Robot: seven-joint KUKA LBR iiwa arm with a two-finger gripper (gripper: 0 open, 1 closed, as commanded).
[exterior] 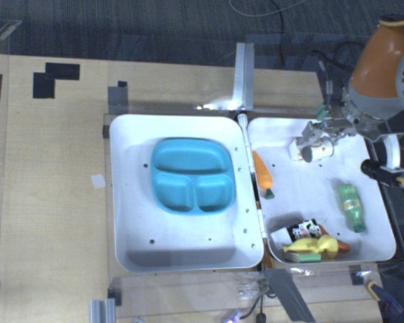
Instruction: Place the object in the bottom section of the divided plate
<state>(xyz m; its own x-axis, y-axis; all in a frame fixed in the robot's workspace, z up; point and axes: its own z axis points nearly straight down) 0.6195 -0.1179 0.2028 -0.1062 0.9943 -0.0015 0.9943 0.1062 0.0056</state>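
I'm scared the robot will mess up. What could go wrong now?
The hand is up in the back of the right bin, far from the blue plate in the other bin, so a toy might drop on the long trip across. The carrot lies tight against the wall between the bins, which could make grabbing it tricky. The banana and little cow are bunched together, so the hand might bump both.

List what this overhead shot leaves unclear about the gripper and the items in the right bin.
- Gripper, camera view: too small and blurred to tell its finger state, or whether it touches the white object below it.
- Black-and-white item: partly covered by the yellow toy; identity unclear.
- Carrot: lies against the bin wall; lower tip indistinct.
- Green bottle: label unreadable.
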